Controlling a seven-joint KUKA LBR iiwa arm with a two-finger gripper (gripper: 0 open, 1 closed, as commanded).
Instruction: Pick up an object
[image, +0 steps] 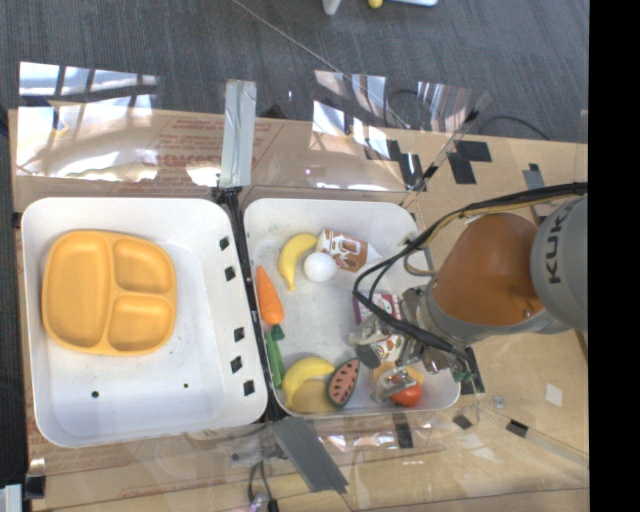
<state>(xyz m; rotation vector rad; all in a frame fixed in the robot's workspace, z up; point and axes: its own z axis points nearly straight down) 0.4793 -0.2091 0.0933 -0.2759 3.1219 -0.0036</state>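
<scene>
The gripper (385, 350) sat low in the right bin (330, 215), near its front right corner, just above a red tomato (407, 394); its opening could not be told. Left of it lay a watermelon slice (343, 383) and lemon (306, 374). Farther back were a carrot (269, 297), banana (293, 256) and white ball (320, 267).

Bright, even light — glare on clear panels, mild softness
</scene>
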